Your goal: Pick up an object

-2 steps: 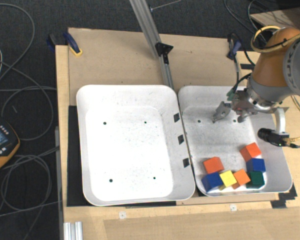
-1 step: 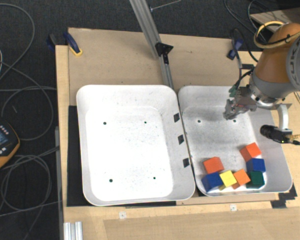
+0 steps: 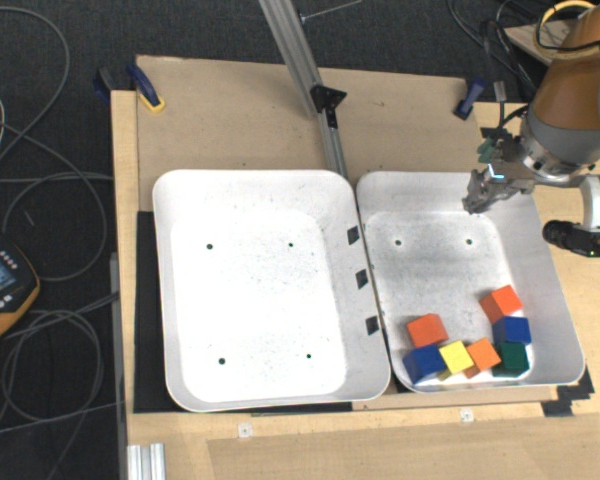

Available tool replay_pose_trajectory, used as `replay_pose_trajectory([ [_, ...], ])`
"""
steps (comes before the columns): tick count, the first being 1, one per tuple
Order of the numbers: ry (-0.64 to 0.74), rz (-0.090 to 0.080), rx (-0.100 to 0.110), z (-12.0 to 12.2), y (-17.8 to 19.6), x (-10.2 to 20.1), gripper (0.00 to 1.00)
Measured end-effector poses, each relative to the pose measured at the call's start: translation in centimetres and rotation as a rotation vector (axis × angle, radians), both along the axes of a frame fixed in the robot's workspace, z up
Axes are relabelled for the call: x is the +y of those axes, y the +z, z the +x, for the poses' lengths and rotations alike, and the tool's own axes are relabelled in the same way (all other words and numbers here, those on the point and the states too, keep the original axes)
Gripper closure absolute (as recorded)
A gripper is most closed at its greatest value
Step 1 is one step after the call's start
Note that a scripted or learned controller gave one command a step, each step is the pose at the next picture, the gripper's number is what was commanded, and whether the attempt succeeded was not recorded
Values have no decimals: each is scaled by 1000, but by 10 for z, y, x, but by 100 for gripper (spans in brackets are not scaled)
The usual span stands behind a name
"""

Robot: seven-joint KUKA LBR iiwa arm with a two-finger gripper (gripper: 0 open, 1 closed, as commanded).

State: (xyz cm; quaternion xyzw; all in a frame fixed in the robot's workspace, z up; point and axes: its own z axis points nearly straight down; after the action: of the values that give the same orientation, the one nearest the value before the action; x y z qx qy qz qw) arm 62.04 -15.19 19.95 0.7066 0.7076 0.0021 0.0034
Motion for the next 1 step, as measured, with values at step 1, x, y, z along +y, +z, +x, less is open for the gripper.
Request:
replay_pose_trajectory([
  [1, 0, 0, 0, 2, 43, 0, 100],
])
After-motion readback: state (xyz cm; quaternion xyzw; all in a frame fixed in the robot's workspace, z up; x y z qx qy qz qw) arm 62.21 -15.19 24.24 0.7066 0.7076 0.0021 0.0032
